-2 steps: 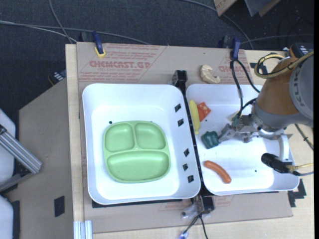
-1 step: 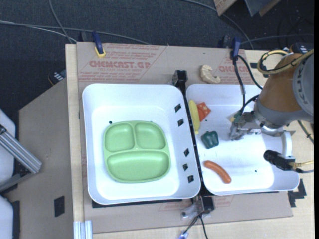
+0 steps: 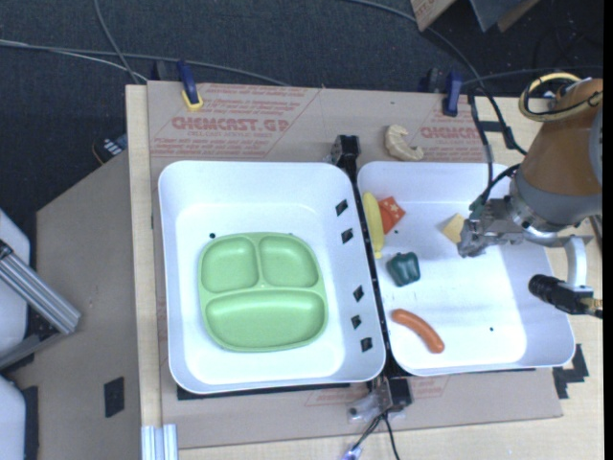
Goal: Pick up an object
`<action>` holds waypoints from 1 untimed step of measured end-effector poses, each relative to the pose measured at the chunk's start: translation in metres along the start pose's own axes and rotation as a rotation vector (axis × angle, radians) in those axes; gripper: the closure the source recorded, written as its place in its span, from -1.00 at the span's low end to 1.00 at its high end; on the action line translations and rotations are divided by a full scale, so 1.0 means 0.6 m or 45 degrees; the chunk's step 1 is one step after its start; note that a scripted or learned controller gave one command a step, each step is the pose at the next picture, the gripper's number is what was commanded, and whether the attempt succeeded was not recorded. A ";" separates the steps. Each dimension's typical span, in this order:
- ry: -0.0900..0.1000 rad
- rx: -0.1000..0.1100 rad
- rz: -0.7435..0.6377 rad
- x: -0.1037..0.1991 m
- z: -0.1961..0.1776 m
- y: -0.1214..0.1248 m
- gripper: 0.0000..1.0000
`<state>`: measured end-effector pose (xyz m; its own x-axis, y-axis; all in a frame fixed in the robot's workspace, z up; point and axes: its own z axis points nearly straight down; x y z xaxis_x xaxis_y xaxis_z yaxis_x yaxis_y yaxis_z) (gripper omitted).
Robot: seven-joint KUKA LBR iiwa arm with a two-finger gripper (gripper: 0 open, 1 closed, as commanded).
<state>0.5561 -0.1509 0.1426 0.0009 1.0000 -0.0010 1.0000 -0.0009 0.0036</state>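
Gripper low in right bin | finger spread: cannot tell, tips blurred against bin floor | yellow wedge just beside tips, contact unclear | green pepper and orange sausage well apart, lower left

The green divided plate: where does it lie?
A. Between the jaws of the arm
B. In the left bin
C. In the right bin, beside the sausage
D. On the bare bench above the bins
B: the green divided plate lies flat in the left bin, while the sausage is in the right bin.
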 end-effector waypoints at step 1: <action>0.000 -0.004 -0.004 0.016 -0.095 0.009 1.00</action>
<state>0.5614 -0.1413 0.1996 -0.0023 1.0000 -0.0012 1.0000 0.0023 0.0069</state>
